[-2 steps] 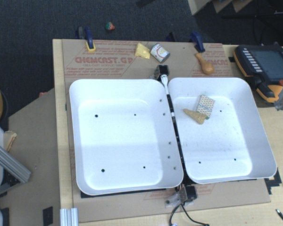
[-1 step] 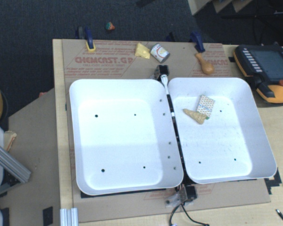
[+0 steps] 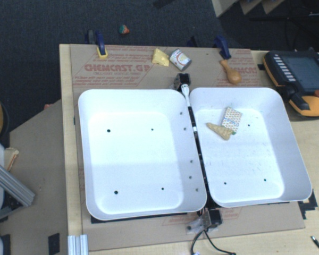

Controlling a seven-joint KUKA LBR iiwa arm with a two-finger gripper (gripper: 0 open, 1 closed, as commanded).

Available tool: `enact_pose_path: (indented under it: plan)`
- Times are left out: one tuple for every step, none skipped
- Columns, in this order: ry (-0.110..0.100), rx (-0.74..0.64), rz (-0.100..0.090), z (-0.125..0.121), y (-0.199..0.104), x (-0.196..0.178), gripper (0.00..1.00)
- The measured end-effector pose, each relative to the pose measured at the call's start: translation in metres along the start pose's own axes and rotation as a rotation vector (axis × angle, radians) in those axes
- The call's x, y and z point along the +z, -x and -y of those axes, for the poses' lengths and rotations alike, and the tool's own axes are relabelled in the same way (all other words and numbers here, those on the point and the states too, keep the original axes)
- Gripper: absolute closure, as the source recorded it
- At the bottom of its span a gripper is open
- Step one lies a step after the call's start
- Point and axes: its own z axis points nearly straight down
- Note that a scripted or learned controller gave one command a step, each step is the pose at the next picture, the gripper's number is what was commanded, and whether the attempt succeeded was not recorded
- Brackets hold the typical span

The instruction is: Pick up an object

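— Start with the camera view. What do the two bins hold?

— The left bin shows a bare white floor with a few small dark dots on it. The right bin holds two things, both in its far half, nearer the far-left corner than the right wall.

— Which things?

— A patterned packet, pale and roughly square, lying flat and turned a little askew. Beside it is a tan wedge, its pointed end toward the seam between the bins. The two touch, with the wedge's broad end against the packet's near edge.

— And outside the bins?

— Along the desk's far edge lie a yellow wedge and a small white box, just beside each other. An orange-brown wooden piece lies near the right bin's far rim. Two blue clamps grip the far edge. At the desk's far-right corner rests a handheld pendant with a dark screen.
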Motion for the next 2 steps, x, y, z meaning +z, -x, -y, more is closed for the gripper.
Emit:
enact_pose_path:
  plan:
    - [-0.016,-0.010,-0.008,0.001,-0.113,0.133,0.00]
    - [0.003,-0.001,0.000,-0.001,-0.106,0.115,1.00]
